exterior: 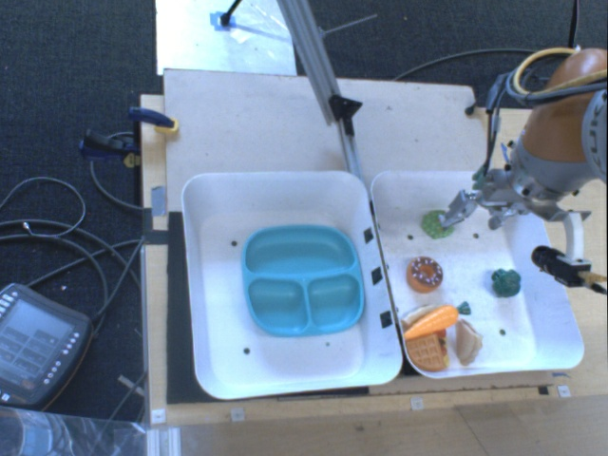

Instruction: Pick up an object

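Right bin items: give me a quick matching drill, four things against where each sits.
Things:
1. light green piece
2. donut
3. dark green toy
4. blue divided plate

Places:
A. middle of the left bin
B. beside the gripper, at the right bin's far side
C. right bin's centre, above the carrot
D. right bin's right side

Pairs: 1-B, 2-C, 3-D, 4-A

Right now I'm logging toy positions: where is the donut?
The donut lies in the right bin, near its left wall, below the light green toy and above the carrot.
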`<state>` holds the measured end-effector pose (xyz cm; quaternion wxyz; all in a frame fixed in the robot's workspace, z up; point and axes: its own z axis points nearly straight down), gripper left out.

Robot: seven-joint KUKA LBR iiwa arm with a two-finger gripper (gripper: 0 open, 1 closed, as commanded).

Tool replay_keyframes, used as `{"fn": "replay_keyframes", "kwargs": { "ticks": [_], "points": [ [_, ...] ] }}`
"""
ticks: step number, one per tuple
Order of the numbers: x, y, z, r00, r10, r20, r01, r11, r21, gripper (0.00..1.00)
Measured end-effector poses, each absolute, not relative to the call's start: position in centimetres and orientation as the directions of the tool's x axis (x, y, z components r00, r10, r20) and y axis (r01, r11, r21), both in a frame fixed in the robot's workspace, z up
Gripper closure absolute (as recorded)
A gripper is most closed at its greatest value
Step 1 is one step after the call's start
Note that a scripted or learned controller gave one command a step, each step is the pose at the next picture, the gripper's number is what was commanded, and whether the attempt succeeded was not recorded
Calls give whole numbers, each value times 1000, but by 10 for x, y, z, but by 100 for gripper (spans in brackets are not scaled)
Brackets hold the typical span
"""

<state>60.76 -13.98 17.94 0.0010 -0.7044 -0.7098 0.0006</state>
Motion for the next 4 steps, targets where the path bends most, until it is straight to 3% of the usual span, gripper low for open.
{"fn": "replay_keyframes", "kwargs": {
  "ticks": [2,3,4],
  "points": [
    [611,-130,89,-2,1000,0,1000,2,-3,0],
    [613,-130,102,-4,1000,0,1000,4,4,100],
    [621,-124,152,-8,1000,-1,1000,8,7,100]
  ]
}}
